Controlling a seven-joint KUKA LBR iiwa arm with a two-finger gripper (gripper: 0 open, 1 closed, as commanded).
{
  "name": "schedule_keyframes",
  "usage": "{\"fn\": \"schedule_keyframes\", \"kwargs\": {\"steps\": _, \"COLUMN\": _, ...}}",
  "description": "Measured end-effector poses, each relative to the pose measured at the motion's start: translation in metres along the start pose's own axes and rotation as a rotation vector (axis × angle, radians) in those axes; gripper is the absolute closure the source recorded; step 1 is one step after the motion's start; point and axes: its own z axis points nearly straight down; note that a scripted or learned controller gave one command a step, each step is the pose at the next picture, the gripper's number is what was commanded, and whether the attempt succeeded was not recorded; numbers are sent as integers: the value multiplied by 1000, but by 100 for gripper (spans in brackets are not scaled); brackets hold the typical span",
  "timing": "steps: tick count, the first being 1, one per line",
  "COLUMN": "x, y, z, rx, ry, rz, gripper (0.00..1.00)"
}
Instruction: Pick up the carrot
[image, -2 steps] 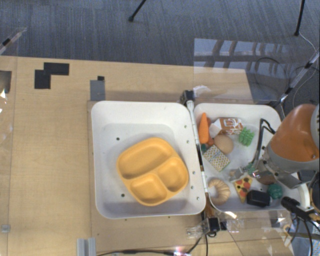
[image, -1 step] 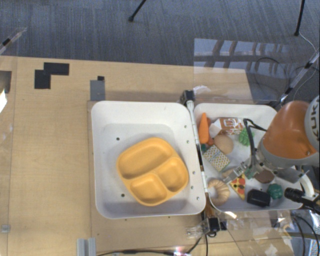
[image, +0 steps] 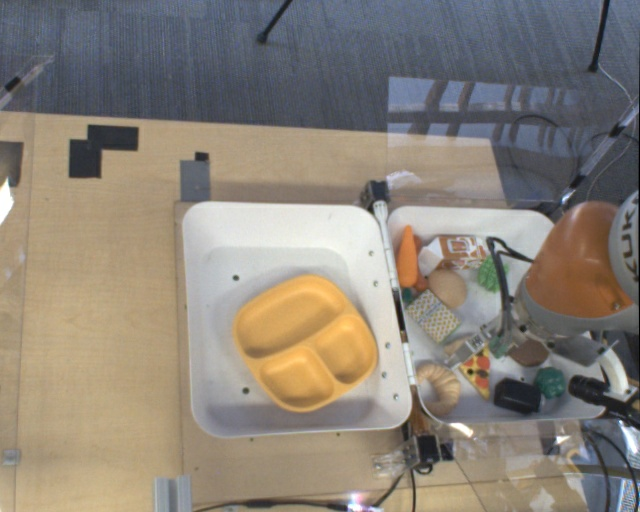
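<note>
Listing the carrot: we are finding it lying lengthwise along the left wall of the right bin, near the far corner. We are judging it a light, stiff, smooth toy, best pinched across its thicker middle. Crowding it: a box, an egg and a patterned block just beside. The wall is limiting finger room. The gripper is hovering nearer the bin's middle; jaw state we cannot tell.
</note>
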Motion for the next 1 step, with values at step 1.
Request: {"fn": "schedule_keyframes", "kwargs": {"steps": 1, "x": 22, "y": 0, "z": 1, "rx": 7, "ry": 6, "rz": 566, "gripper": 0}}
